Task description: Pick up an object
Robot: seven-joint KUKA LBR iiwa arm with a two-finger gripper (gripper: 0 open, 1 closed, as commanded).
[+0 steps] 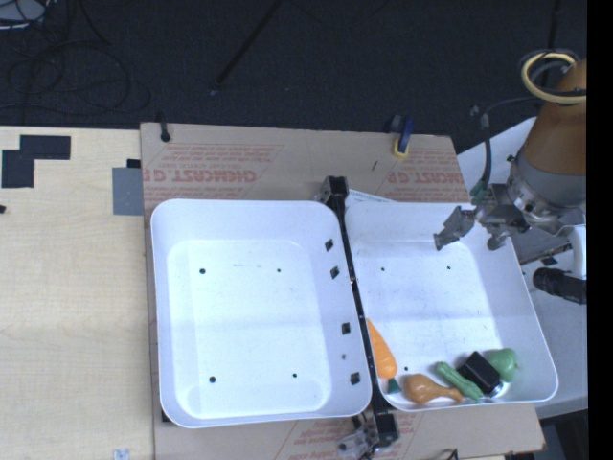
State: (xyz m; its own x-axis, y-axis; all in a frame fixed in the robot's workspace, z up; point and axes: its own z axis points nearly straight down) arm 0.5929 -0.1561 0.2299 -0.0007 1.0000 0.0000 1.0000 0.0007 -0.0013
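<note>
Claw (471, 226) at right edge of frame, spread wide, holding nothing, above upper rim of right bin (536, 314). Needs lowering toward orange carrot (383, 351) (lower middle, clear of the cluttered corner), straddling squarely before closing.

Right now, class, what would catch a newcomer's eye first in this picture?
The bright cluster in the right bin's near corner: an orange carrot-like piece, a tan gourd-shaped toy, a green piece and a black block. Next, the arm's hand poised over that bin's far right edge, well away from the toys.
</note>
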